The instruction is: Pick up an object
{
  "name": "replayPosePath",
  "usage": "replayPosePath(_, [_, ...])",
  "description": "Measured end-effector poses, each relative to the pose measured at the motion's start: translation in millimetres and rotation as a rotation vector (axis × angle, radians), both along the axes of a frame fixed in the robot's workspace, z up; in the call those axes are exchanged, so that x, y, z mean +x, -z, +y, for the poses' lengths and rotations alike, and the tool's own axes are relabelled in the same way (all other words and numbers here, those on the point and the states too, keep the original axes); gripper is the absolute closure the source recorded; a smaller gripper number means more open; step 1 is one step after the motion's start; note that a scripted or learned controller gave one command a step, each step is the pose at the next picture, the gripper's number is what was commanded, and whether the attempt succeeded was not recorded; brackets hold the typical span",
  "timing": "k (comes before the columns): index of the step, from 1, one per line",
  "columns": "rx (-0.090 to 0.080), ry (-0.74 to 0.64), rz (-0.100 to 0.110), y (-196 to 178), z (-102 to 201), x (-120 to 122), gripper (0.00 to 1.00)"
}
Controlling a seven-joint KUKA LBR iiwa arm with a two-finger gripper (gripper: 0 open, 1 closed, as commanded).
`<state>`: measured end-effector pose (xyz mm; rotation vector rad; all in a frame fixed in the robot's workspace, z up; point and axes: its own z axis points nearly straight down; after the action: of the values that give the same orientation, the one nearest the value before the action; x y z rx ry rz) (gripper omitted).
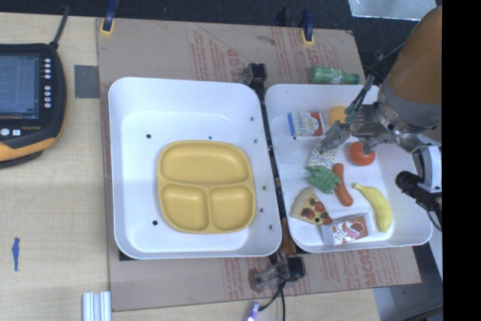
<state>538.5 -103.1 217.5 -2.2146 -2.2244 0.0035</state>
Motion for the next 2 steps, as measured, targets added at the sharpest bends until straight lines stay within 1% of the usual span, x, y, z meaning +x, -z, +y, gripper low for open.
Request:
replayPosePath(1, [-0.002,0.0,-0.005,121,-56,-6,0.0])
replayPosePath(2, [-0.003,0.0,-0.007,122,-43,-3,0.0])
